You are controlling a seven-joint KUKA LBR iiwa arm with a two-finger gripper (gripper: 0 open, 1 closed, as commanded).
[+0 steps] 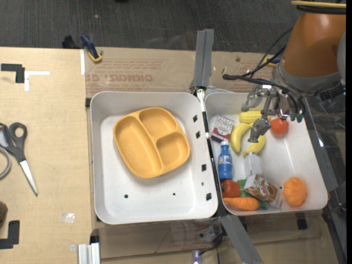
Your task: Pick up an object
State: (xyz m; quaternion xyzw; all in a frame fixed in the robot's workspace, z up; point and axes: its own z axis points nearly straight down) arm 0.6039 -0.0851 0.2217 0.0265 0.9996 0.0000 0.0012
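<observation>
Crowded around gripper (260, 130): banana (237, 137), corn (249, 116), tomato (279, 126), bottle (224, 162). Reaching from right, hanging over banana; cannot tell finger state.

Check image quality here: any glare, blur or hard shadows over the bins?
Camera view: lighting even and soft, no hard shadows; mild sheen on the left bin floor around the yellow plate. Items in the right bin are sharp; the gripper over the banana looks slightly soft.

Dark grey carpet floor (165, 10) runs along twelve o'clock. A pale wooden surface (44, 147) fills nine o'clock, with scissors (19, 153) lying on it. Brown cardboard (137, 70) lies toward eleven o'clock.
</observation>
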